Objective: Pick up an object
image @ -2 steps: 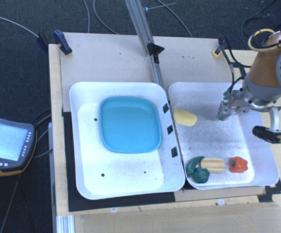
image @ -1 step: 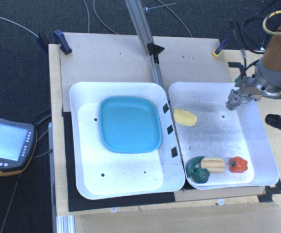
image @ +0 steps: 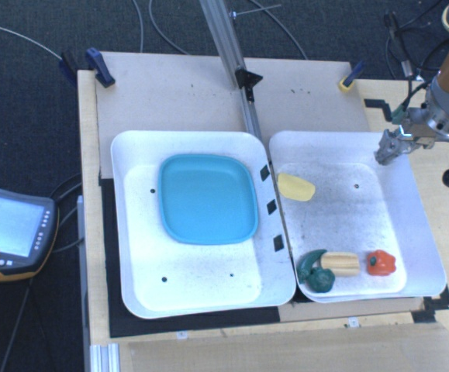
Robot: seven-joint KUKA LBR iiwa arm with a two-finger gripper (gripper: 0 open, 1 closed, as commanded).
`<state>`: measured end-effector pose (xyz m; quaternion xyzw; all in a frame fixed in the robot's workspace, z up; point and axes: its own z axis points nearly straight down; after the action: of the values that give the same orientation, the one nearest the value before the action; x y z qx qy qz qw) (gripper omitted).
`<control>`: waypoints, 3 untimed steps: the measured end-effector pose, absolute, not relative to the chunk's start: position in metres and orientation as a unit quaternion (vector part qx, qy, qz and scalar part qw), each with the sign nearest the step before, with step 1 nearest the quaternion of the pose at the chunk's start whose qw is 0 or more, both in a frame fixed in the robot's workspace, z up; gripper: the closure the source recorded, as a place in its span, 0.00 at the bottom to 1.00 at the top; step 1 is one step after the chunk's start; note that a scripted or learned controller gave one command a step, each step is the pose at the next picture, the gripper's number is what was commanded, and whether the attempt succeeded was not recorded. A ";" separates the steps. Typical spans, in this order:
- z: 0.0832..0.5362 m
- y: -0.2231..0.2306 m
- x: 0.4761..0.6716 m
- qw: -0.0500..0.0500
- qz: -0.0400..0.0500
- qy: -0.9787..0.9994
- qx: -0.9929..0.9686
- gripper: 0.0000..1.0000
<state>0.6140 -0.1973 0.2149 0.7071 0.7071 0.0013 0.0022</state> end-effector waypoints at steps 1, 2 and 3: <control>0.243 -0.197 0.615 0.001 0.001 0.707 0.707 1.00; 0.253 -0.146 0.601 0.000 0.001 0.709 0.706 1.00; 0.258 -0.100 0.582 0.000 0.001 0.709 0.706 1.00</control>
<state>0.5823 -0.0995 0.2580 0.7056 0.7086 0.0009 0.0000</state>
